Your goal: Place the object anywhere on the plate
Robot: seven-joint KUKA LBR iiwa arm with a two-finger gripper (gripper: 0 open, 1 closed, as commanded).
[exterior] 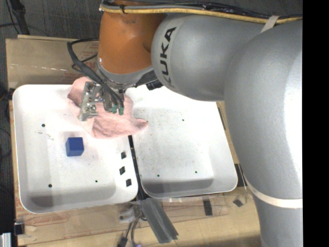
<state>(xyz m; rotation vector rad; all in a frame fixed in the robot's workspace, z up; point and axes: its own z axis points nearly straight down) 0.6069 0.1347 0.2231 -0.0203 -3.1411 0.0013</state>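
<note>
Blue cube, small and solid-looking, sits on the floor of the left shallow white bin, well apart from the pincer. That pincer hangs over the bin's upper part, its metal fingers pointing down just above or against a crumpled pink cloth; whether they are clenched or released I cannot tell. The cloth spills over the divide toward the right white bin. Both bins rest on the wooden counter.
</note>
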